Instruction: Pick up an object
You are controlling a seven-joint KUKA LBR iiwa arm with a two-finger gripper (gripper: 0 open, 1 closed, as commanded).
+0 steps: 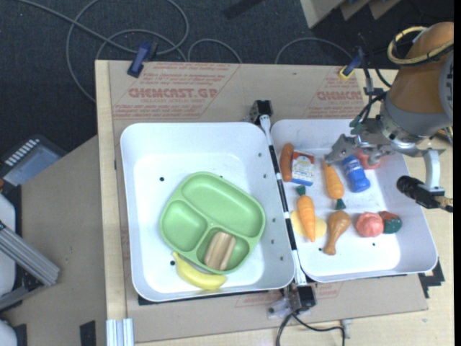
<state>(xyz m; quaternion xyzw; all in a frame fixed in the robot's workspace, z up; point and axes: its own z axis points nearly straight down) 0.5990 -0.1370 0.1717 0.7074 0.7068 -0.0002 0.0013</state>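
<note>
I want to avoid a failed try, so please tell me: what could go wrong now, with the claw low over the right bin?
1. The blue bottle below the claw lies close beside a carrot, so a grasp may catch or push both.
2. The toys in the right bin lie crowded; a small miss could knock the carton or the tomato.

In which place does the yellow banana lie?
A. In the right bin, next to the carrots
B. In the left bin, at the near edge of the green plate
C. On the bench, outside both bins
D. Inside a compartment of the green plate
B: the banana lies in the left bin, against the near edge of the green plate, not inside its compartments.
</note>
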